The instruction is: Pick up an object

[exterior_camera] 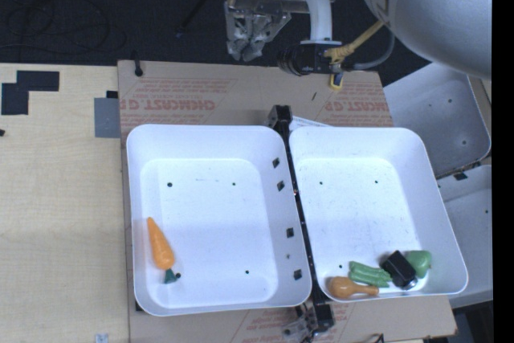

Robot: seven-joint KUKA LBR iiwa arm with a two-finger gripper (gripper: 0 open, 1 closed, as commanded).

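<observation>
Grey arm w/ two-finger metal gripper (250, 40) hangs high at 12 o'clock, above the cardboard sheet (241, 96) behind the bins, not over either bin. Fingers point down and sit close together, narrow gap, nothing between them.

Left shallow white plastic bin (136, 173): orange plastic carrot w/ small green top (160, 246) lies near the 7 o'clock corner, by the left wall, tip toward 12, green end toward 5.

Right shallow white plastic bin (434, 173): cluster at the 5 o'clock corner. Orange-tan pear-shaped toy (350, 287) lies at the front wall; green bean-pod toy (369, 274) just above it, touching. Small black block (398, 268) at 3 o'clock of the pod, touching it, partly overlapping a rounded green toy (419, 260) at the far right of the group.

Gripper well apart from all items. Light wood bench (56, 213) at 9 o'clock.
</observation>
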